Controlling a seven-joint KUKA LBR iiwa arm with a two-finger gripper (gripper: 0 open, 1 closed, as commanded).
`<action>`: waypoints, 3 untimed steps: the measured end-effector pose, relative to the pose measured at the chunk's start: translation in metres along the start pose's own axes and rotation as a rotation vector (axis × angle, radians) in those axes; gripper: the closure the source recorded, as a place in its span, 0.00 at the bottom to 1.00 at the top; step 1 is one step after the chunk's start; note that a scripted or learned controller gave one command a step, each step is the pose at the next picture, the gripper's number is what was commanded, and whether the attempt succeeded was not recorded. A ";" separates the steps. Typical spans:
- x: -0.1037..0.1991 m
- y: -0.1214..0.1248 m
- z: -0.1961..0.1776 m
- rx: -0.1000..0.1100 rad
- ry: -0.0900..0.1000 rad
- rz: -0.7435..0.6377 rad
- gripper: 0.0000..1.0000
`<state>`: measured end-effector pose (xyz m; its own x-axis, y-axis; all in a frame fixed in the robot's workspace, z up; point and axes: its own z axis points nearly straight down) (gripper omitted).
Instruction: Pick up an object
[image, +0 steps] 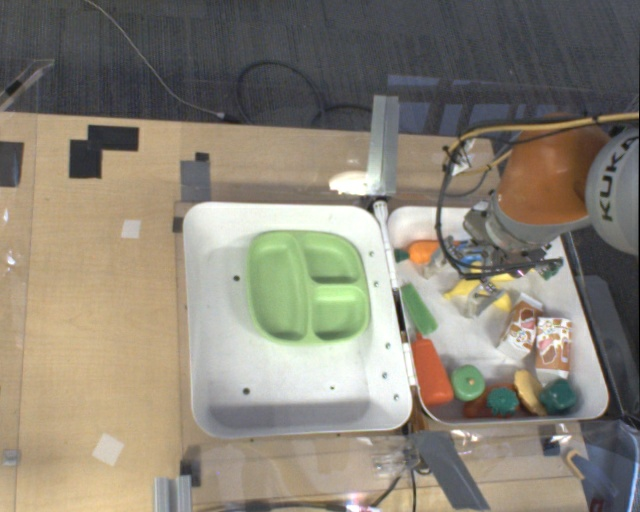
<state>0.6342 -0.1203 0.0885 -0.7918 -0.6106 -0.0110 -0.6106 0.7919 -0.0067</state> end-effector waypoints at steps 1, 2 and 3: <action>-0.038 0.014 0.000 0.001 0.000 0.035 0.00; 0.010 0.021 -0.001 0.001 0.001 0.047 0.00; 0.032 0.028 -0.002 0.003 -0.002 0.095 0.00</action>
<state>0.5914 -0.1175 0.0899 -0.8461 -0.5328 -0.0136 -0.5327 0.8463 -0.0080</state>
